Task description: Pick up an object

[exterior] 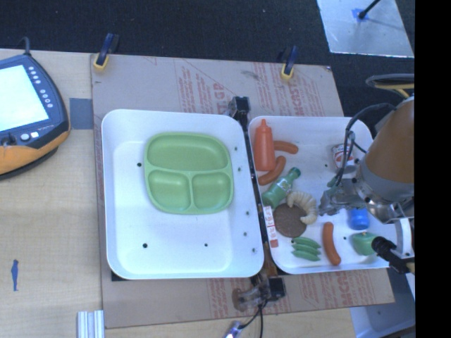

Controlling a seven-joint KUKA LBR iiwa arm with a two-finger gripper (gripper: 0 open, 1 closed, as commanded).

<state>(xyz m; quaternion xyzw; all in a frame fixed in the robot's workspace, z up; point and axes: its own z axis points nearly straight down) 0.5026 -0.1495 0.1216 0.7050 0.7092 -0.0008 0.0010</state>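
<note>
The gripper is lowered into the right bin; whether it is released or clenched cannot be told. A sausage is seen just below it, a blue block to its right.

I see smooth, glossy white plastic bins resting on a matt brown cardboard sheet. Left of that sheet, the surface looks like pale wood. The green divided plate looks like matt plastic.
</note>
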